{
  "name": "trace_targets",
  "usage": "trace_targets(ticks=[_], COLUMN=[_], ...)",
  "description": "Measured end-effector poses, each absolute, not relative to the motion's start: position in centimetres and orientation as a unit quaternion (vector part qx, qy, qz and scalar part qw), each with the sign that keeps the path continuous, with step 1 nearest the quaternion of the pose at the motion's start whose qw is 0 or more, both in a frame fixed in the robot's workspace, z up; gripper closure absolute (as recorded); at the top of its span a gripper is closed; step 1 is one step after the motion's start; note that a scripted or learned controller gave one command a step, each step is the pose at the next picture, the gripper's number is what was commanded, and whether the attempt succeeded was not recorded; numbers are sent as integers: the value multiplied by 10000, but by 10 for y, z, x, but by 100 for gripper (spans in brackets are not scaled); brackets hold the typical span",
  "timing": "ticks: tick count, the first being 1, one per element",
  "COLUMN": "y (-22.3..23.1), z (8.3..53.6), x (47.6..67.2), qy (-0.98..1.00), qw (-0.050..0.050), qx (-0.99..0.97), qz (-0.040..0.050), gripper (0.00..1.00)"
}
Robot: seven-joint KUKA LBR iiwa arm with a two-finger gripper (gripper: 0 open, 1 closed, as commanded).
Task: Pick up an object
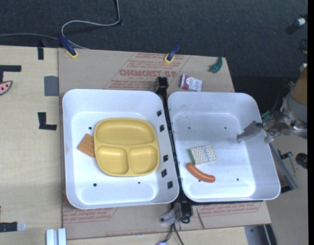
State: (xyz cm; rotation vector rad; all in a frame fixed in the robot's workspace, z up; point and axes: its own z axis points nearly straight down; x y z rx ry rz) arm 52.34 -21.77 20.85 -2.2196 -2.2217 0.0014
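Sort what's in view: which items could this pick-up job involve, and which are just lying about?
Job candidates, in the bins:
- yellow divided plate, left bin
- brown cracker tucked at the plate's left edge
- patterned packet, right bin
- orange sausage
- claw over the right bin

Lying about, outside the bins:
- small red-and-white packet
- teal bit
- two yellow clamps

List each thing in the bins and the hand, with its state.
Yellow tray: flat in left bin, right way up.
Cracker: partly under the tray's left edge.
Sponge: lying flat in right bin.
Hot dog: lying loose, just below the sponge.
Hand: over right bin's right edge, holding nothing.
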Motion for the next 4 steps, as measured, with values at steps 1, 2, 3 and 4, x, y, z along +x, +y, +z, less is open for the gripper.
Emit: trace_targets(ticks=[1,2,3,4], y=[-196,-155,-108,-109], z=[87,87,86,96], x=[583,577,559,559], qy=[-7078,-7077,-7077,-7075], qw=[-31,-25,-18,-22], qx=[-7064,-7065,-7065,-7067], qz=[-18,-8,-10,-7], gripper=[0,0,0,100])
